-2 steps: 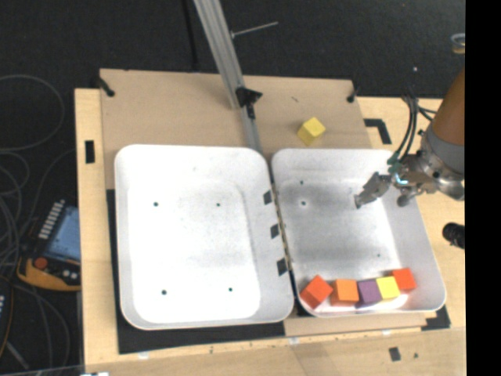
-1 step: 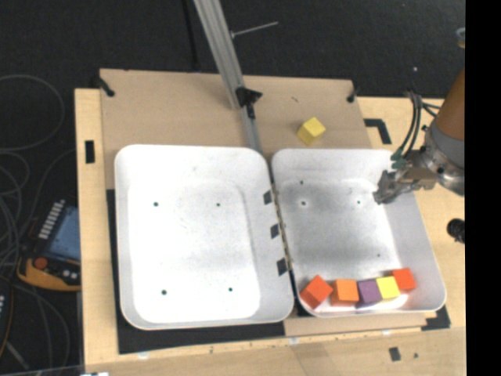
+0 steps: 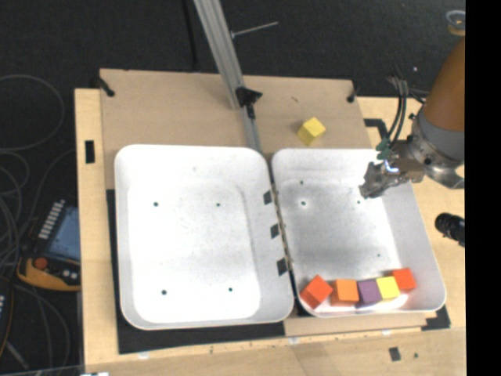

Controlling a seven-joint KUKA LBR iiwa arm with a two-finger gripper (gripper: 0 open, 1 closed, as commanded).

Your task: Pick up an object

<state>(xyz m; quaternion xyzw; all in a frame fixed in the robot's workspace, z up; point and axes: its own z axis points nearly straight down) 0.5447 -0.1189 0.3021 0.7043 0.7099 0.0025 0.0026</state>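
Note:
Several small blocks lie in a row along the near edge of the right bin: an orange-red block, an orange block, a purple block, a yellow block and a red block. A yellow cube rests on the bench behind the bins. My gripper hangs over the right bin's far right part, well above and behind the row of blocks. Nothing shows between its fingers.
The left bin stands beside the right one. A slanted metal pole rises from the bench behind the bins. Cables and a handheld controller lie off the bench at left.

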